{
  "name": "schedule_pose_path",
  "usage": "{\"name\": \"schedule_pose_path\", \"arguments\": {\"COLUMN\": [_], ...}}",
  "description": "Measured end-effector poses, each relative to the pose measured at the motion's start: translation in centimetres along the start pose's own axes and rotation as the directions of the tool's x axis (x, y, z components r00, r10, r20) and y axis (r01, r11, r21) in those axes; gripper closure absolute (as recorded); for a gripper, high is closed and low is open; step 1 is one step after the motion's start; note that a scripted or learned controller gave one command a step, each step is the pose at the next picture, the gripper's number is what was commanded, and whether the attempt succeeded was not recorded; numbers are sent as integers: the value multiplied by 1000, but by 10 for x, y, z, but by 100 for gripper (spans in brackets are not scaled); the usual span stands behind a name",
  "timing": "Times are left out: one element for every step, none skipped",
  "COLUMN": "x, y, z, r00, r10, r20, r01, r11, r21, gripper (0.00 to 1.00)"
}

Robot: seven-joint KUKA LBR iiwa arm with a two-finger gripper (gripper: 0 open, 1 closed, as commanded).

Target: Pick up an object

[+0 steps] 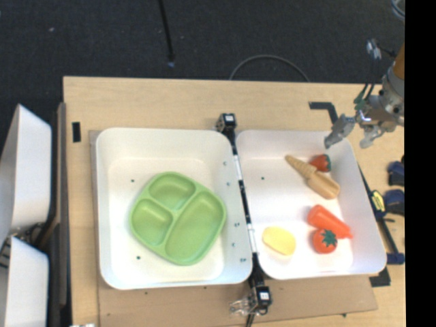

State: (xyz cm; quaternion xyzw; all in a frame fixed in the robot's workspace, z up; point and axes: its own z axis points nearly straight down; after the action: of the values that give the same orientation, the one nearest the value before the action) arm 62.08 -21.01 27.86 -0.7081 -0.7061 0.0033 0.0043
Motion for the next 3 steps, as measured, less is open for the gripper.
{"name": "schedule_pose_path", "arguments": {"x": [1, 2, -7], "y": [2, -1, -8], "z": [-9, 34, 90], "r00": [1000, 1000, 1000], "r10": [-3, -1, 0], "r20": [2, 3, 3], "r01": [3, 1, 0], "r11": [1000, 1000, 1000], "r21": [-13, -8, -7], "gripper": [0, 0, 0]}}
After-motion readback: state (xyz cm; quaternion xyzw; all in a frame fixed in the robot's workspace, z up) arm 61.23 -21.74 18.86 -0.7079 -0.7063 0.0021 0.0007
